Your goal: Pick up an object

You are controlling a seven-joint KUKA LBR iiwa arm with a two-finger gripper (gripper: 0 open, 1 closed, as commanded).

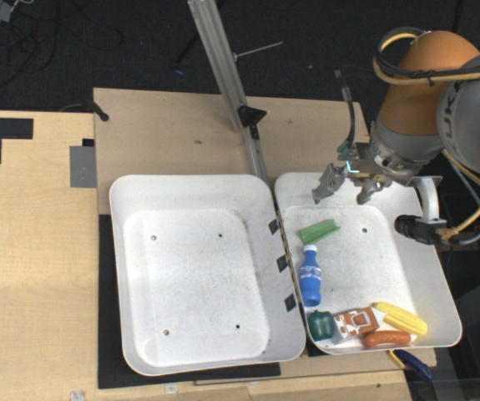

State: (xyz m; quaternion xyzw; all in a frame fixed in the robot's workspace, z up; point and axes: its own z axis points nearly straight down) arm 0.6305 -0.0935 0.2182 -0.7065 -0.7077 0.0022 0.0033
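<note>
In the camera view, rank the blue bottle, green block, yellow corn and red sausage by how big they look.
1. Blue bottle, the longest.
2. Green block and yellow corn look alike in size, so I leave them unranked.
3. Red sausage, slightly smaller.

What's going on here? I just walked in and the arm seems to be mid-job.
The arm's gripper hangs over the far end of the right bin, fingers spread, with nothing between them. Below it lie a green block and a blue bottle. A corn cob, a sausage and a small carton sit at the near edge. Nothing is picked yet.
</note>
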